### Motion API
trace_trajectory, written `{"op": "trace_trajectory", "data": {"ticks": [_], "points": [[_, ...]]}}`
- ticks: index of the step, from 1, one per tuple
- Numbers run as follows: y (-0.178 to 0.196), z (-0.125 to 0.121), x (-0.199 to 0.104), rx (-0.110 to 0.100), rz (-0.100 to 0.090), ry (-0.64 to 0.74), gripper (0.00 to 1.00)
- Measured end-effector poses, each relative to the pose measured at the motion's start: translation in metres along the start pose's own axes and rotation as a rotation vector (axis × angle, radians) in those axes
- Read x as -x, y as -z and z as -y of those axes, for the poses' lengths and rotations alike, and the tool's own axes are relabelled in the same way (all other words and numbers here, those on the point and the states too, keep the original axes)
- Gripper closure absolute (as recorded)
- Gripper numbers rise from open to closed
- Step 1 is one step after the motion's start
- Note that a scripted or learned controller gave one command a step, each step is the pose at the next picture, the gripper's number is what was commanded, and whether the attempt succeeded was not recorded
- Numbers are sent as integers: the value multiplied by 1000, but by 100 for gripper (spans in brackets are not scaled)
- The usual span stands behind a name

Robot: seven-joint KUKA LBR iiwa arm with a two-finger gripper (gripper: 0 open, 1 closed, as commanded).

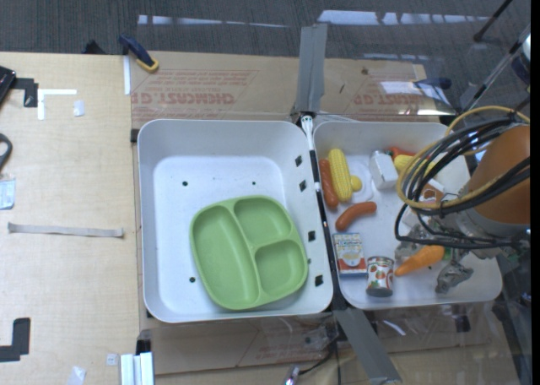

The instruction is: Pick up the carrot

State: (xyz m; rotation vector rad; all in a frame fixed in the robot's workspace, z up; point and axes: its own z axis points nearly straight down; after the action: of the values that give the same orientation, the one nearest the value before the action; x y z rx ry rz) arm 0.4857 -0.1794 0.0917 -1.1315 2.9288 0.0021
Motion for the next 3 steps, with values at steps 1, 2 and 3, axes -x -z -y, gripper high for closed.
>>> {"op": "trace_trajectory", "data": {"ticks": [1,2,3], "points": [[1,17,-14,-3,2,-149,0],[1,16,-7,-3,2,141,0],[0,-1,-2,1,1,488,0]]}}
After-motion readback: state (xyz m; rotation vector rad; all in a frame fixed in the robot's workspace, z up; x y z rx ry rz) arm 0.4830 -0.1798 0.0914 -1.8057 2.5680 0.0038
